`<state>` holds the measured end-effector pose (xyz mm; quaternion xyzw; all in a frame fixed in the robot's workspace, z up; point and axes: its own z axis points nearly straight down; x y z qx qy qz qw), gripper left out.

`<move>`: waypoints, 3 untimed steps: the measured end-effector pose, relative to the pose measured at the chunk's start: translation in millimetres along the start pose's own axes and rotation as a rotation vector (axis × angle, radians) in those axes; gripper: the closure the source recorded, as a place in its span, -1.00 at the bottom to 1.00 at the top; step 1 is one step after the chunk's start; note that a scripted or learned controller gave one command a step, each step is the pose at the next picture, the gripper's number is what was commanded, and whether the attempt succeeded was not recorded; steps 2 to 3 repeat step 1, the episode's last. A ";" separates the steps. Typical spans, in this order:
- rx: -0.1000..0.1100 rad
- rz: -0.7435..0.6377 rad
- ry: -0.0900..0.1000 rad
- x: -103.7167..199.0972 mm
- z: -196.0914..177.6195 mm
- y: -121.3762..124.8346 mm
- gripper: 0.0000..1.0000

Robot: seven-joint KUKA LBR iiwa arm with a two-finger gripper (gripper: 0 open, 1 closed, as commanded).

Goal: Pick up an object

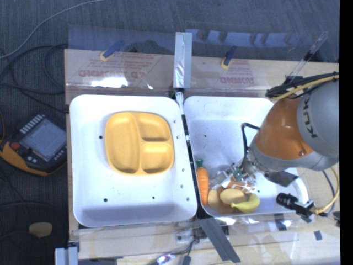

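In the right bin (220,120) a small pile lies at the front left corner: an orange carrot (202,184), a yellow banana (246,204), and a pale brown round piece (228,195) between them. My gripper (241,176) is down in this bin, directly over the pile, just above the banana and the round piece. The arm's orange band and grey wrist hide most of the gripper from above. Nothing can be seen held between the fingers.
The left bin (88,203) holds a yellow divided tray (139,142) near its middle. A metal strip (182,59) stands between the bins at the back. A handheld controller (33,142) lies on the floor to the left.
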<state>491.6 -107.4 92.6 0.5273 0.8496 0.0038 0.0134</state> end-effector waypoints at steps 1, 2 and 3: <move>0.009 0.053 0.011 -33.6 3.7 -20.2 -1.00; 0.009 0.053 0.011 -33.6 3.7 -20.2 -1.00; 0.009 0.053 0.011 -33.6 3.7 -20.2 -1.00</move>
